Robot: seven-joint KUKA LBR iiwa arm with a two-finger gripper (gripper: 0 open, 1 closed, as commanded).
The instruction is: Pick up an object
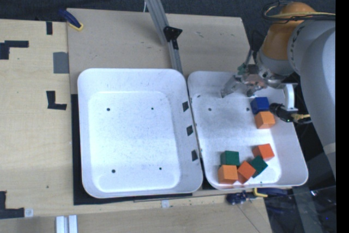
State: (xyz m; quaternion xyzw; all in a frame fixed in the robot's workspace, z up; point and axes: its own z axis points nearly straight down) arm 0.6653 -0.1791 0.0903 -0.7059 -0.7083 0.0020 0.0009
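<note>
We see two shallow white bins with rounded corners and a fine dark speckle, set side by side on a pale wood-grain bench (32, 133). The left bin (87, 84) has a smooth floor marked with four small dark dots. The right bin (210, 133) holds all the blocks, which look like small, matte, hard-edged cubes.

Near its right wall a blue block (260, 103) sits touching an orange block (265, 119) just below it. At the near end is a cluster: a green block (230, 157) above an orange one (227, 173), a tilted orange block (246, 170) beside them, a second green block (259, 165) partly tucked behind it, and another orange block (263, 151) just above that.

The grey arm (316, 63), smooth and rounded with an orange band, reaches in from the right. Its gripper (240, 82) hangs over the far end of the right bin, near the blue block but apart from it. One thin grey finger (228, 89) slants down toward the bin floor; we cannot tell whether the claw is apart or together, and we see no block in it.

A ribbed metal rail (155, 3) slants across the bench to the bins' far edge.
</note>
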